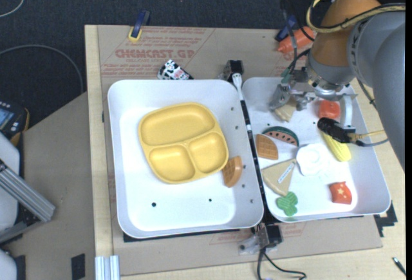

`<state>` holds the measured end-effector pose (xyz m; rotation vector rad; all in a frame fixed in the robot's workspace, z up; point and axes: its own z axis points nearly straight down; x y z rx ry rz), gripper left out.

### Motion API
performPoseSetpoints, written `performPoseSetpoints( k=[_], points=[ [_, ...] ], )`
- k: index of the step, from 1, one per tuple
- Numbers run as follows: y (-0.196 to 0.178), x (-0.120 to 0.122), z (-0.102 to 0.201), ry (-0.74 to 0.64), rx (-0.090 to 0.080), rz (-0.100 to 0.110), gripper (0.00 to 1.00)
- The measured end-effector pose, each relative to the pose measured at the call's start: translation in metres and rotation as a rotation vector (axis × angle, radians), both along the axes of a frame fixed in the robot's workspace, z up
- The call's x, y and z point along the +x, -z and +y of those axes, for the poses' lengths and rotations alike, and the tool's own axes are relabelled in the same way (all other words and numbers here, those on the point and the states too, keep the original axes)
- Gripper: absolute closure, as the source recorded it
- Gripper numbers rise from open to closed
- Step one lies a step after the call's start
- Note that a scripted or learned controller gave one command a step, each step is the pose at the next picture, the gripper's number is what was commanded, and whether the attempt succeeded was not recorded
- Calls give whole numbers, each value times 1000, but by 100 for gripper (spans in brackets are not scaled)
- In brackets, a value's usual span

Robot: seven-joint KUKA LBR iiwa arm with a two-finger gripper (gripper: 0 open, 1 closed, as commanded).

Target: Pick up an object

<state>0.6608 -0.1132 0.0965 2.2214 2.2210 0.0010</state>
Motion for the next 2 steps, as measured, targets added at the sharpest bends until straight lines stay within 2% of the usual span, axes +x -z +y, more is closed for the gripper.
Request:
performPoseSetpoints(
  k=[1, 2],
  points=[
    [-45, -2, -4, 1, -2, -6, 100],
    [-110, -2, -6, 0, -2, -8, 100]
  ],
)
